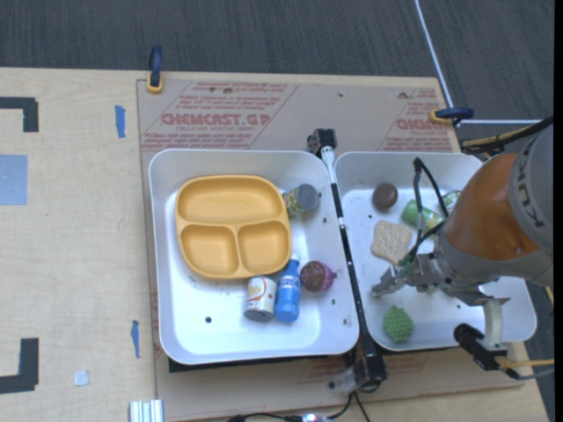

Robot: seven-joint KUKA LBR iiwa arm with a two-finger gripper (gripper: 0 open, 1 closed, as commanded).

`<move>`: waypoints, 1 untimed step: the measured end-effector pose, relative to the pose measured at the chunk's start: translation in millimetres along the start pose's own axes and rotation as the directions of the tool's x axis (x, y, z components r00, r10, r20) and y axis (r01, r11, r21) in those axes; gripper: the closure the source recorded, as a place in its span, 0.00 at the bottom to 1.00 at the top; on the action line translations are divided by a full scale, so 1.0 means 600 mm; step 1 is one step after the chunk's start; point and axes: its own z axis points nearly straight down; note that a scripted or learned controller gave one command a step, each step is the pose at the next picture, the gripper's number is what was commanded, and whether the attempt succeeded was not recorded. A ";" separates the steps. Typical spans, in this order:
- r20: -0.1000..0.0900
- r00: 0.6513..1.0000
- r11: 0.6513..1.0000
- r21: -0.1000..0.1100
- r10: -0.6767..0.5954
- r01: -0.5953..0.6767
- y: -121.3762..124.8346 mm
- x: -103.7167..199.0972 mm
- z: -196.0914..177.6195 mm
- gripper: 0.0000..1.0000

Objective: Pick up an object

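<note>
Overhead slanted view of the bench with two shallow white bins side by side. The arm [501, 214], grey with an orange band, enters from the right and extends over the right bin [519, 323]. Its gripper [393, 281] hangs low over the middle of that bin, fingers parted in a narrow gap with nothing between them. The fingertips lie just below a pale beige sponge-like block [391, 241] and above a green bumpy ball [398, 324], apart from both. A brown round object [384, 196] sits near the bin's far wall, and a green object [413, 212] lies just beside the arm, partly hidden by it.

The left bin [167, 236] holds a yellow three-compartment plate [233, 225] towards its far left. Near the plate's right edge rests a grey-and-yellow item [303, 200]. Along the plate's near edge stand a small white can [259, 298], a blue bottle [288, 295] touching it, and a dark purple ball [316, 276] just beside the bottle.
</note>
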 end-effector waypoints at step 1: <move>-0.001 1.000 1.000 0.000 -0.001 0.001 0.000 -0.001 0.000 0.00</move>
